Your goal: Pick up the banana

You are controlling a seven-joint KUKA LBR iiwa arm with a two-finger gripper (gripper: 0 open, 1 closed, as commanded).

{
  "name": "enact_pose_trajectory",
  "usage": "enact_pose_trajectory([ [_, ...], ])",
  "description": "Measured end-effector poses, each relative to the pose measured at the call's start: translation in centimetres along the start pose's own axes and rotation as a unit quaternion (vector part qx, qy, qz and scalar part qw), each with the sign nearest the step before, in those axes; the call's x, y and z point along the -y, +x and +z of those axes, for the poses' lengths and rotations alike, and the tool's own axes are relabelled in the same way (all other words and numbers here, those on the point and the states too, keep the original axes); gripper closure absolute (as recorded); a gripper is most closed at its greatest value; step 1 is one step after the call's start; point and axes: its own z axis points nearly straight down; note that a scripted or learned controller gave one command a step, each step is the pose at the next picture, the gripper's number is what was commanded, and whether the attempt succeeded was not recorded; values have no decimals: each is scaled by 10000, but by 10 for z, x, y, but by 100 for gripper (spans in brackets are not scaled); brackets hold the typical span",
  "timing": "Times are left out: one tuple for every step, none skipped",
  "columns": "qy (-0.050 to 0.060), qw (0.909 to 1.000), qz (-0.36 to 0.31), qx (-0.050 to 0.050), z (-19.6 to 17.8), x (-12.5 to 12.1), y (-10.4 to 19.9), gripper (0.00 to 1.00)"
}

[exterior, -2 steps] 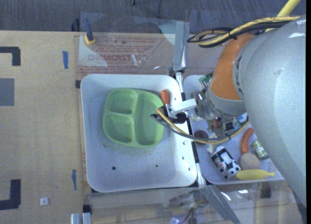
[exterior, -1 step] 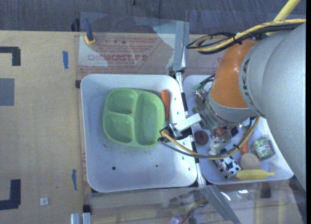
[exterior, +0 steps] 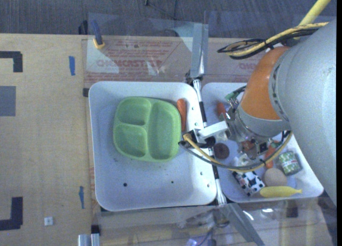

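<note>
I see the banana (exterior: 279,191) lying left-to-right at the right bin's (exterior: 315,183) near edge, nearer than my gripper (exterior: 248,151). Whether the gripper is open or holding anything, I cannot tell.

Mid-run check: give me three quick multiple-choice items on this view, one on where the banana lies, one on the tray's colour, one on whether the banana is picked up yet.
1. Where does the banana lie?
A. In the left bin on the tray
B. At the near edge of the right bin
C. On the bench outside both bins

2. What colour is the divided tray in the left bin?
A. Green
B. Red
C. Blue

3. What is the banana's state?
A. Lifted above the bins
B. Lying in the bin, apart from the arm
C. Set on the tray

Answers: 1 B, it lies along the right bin's near rim, beside a beige egg-like object. 2 A, the tray is pale green. 3 B, it rests flat on the bin floor.
</note>
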Motion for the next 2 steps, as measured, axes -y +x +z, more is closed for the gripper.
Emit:
enact_pose_trajectory([
  [-146, 9974, 686, -187, 37, 37, 9, 0],
  [-13, 9997, 246, -9, -23, 56, -1, 0],
])
